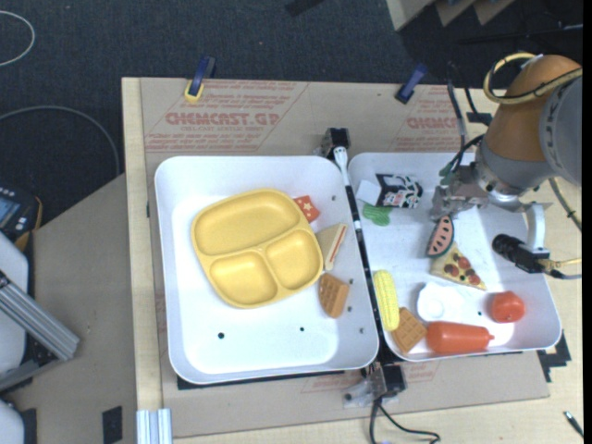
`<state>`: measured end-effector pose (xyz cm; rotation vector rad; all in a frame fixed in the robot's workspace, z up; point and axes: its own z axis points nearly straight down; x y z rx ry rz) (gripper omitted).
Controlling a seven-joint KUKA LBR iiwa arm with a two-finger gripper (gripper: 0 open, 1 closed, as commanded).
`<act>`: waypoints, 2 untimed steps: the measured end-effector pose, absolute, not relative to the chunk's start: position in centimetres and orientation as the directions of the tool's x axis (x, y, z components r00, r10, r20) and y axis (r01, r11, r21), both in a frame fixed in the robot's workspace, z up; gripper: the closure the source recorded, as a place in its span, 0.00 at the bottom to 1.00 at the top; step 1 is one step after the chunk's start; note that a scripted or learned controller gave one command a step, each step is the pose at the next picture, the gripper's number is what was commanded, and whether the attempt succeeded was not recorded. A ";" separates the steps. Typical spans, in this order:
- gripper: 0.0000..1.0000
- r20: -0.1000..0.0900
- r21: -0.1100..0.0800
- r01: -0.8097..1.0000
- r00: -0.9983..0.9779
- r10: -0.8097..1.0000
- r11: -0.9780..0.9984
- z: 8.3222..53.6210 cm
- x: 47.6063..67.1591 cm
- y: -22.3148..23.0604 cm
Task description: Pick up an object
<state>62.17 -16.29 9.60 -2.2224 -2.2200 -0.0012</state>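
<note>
watermelon slice (440,236) lies in the right bin (546,289), tilted, in its upper half, just below the pincer (450,203). pincer hangs low over the bin's upper part, fingers pointing down at the slice's top end; whether they are wide or narrow cannot be told, and nothing is seen between them. pizza slice (458,268) lies just below the watermelon. tomato (506,306), carrot (457,338) and corn cob (385,299) sit along the bin's lower half. left bin (176,248) carries a yellow divided plate (254,246), with a sandwich wedge (332,244) touching its right edge. both bins rest on the tabletop (139,155).
</note>
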 end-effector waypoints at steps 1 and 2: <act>1.00 -0.002 0.006 1.000 0.000 1.000 0.000 13.9 62.3 -16.4; 1.00 -0.003 0.010 1.000 -0.001 1.000 0.001 20.4 62.5 -16.7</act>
